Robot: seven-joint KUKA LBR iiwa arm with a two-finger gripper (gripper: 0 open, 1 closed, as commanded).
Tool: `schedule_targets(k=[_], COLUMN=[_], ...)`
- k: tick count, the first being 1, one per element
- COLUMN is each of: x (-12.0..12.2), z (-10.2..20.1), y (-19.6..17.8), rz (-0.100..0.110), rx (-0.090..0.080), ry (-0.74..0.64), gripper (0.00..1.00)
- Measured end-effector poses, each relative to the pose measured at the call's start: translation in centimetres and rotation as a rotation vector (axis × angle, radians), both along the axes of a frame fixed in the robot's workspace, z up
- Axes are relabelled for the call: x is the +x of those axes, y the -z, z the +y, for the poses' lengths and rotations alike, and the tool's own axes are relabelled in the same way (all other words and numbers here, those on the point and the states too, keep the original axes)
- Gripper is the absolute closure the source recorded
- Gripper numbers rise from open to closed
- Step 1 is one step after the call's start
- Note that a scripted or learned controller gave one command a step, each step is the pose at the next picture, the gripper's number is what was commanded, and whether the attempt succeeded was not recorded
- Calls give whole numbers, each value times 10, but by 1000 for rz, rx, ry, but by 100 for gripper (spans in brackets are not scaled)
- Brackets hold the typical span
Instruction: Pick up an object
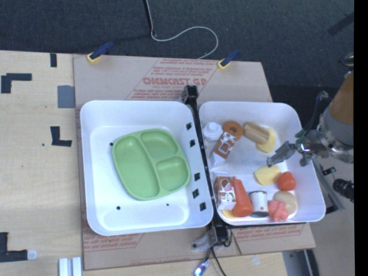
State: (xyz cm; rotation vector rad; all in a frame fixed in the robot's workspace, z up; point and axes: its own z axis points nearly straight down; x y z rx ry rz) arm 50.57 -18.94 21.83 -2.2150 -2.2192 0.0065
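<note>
A pale wooden desk (34, 171) under brown cardboard bears two white bins beside dark carpet. At right, the jaws (290, 151) stand open and empty just above a yellow toy wedge (265, 175) in the right white bin (287, 111), among toy foods. The left white bin (98, 117) holds a green divided plate (150, 163).

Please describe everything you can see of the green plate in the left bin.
The green plate is a light green tray that looks like matte plastic, with rounded corners and three compartments: one large and two smaller. It lies flat, face up and turned at an angle, on the floor of the left bin. Nothing lies in it.
</note>
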Motion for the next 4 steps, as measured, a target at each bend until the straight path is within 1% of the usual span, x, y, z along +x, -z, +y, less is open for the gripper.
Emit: schedule_targets(k=[1, 2, 3, 4], x=[-21, -20, -20, -20], z=[63, 169, 164, 241], y=[-72, -120, -125, -216], rz=[-5, -5, 6, -10], rx=[0, 0, -3, -1], ry=[-7, -13, -5, -10], gripper=[0, 0, 100, 100])
